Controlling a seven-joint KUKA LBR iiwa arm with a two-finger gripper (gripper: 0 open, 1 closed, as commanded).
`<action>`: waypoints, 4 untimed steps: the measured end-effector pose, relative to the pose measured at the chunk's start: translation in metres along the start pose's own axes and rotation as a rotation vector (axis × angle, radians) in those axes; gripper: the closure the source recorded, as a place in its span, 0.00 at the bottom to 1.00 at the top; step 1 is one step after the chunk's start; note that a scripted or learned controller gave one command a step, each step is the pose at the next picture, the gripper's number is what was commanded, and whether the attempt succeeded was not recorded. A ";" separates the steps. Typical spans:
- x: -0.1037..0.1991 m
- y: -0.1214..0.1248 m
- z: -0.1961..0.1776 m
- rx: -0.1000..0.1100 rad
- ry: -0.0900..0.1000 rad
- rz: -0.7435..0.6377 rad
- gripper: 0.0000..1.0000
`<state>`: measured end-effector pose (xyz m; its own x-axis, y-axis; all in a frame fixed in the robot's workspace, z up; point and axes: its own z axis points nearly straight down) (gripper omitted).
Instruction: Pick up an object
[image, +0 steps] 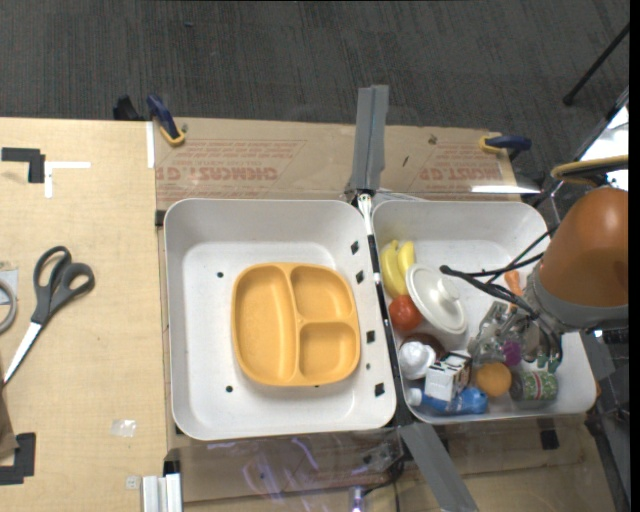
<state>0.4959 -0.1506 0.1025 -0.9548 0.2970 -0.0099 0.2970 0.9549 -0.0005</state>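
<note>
Scanning left to right, we start on the counter (80, 400): scissors (45, 295) with black handles lie on the bare wood near the left edge, well apart from the bins.

Next, the left bin (190, 330). We see one item in it, an orange divided plate (296, 324) with three compartments, lying flat near the bin's middle.

Behind both bins, a flattened cardboard sheet (250, 165) with red print is held by blue clamps (165, 120).

Then the right bin (470, 215), crowded with items toward its front half. Against its left wall sits a yellow banana (397, 263); just in front of it, a red tomato-like ball (405, 314). A white lid (438, 298) lies tilted beside them, black cables crossing over it. Further forward: a white cup (415, 355), a small white box with dark print (440, 380), a blue object (465, 402) at the front wall, an orange ball (492, 378), and a patterned cup (535, 386) toward the right corner.

The arm (590, 255) comes in from the right, orange band on top, wrist down over the right bin. The hand (507, 338) sits low among the clutter, just above the orange ball and beside the patterned cup. We cannot tell whether the hand is spread or closed, nor whether anything is in it; the metal parts blur into the items around them.
</note>
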 end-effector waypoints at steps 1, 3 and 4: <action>0.020 0.046 -0.120 -0.001 0.006 0.017 1.00; -0.028 -0.065 0.010 -0.003 0.006 -0.460 1.00; -0.034 -0.063 0.005 0.000 -0.015 -0.462 0.00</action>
<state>0.5099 -0.2205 0.0977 -0.9868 -0.1599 -0.0236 -0.1597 0.9871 -0.0083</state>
